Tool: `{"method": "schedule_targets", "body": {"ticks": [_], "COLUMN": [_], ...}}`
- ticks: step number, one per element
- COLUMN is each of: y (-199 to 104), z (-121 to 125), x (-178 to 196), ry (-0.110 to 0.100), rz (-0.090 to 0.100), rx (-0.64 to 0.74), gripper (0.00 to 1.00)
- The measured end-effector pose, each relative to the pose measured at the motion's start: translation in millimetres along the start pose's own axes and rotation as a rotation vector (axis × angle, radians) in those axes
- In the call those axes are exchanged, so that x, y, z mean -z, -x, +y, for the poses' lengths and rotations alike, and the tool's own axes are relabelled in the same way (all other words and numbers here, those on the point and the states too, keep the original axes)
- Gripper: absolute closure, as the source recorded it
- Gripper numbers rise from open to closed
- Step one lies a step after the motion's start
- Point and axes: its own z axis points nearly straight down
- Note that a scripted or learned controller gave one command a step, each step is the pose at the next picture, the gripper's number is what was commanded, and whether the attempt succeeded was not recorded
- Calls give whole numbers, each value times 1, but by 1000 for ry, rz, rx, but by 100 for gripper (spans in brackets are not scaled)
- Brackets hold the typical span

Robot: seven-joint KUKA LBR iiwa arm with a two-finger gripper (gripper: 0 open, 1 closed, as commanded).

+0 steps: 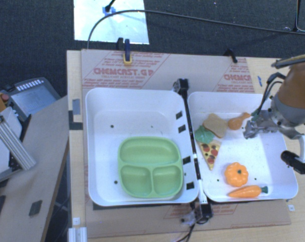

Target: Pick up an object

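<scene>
Over the right bin's [273, 188] far right side, the gripper [254, 127] hangs just beside the chicken drumstick [238, 120]; whether it is clenched or released cannot be told. Descending off-centre could nudge the drumstick against the bread slice [216, 124], and closing would likely catch nothing.

Arm reaching in from the right, wrist bent low

The arm [296, 92] enters at the right edge, its orange band uppermost and the grey wrist beneath it. The gripper [252, 127] points leftward and down from the wrist, a metallic cluster too small and blurred to show how its jaws stand. A dark cable loops beside the wrist.
</scene>
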Motion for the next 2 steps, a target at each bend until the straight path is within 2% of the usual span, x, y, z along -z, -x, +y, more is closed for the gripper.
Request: {"method": "schedule_targets", "body": {"ticks": [1,2], "y": [-5,-5], "z": [-1,0], "x": [63,65], "ry": [0,-4], "rz": [1,2], "rx": [2,1], "gripper": [100,100]}}
